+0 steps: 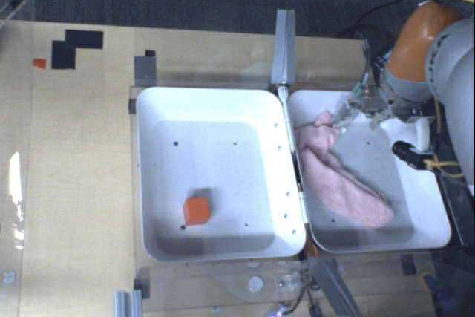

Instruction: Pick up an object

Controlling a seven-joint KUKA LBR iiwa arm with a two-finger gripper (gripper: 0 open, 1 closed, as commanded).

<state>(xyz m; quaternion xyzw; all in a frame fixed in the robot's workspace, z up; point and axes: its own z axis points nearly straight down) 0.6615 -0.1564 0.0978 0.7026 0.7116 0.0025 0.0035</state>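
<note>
The gripper (355,113) is seen low over the right bin (427,230), at its far edge. Whether the fingers are spread or pressed together cannot be told. A pink cloth (343,180) is spread in that bin, its near corner just beside the fingers. An orange block (197,211) is seen in the left bin (215,122), well apart from them.

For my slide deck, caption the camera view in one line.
KUKA arm's gripper at the pink cloth in the right bin; orange block in the left bin.
</note>
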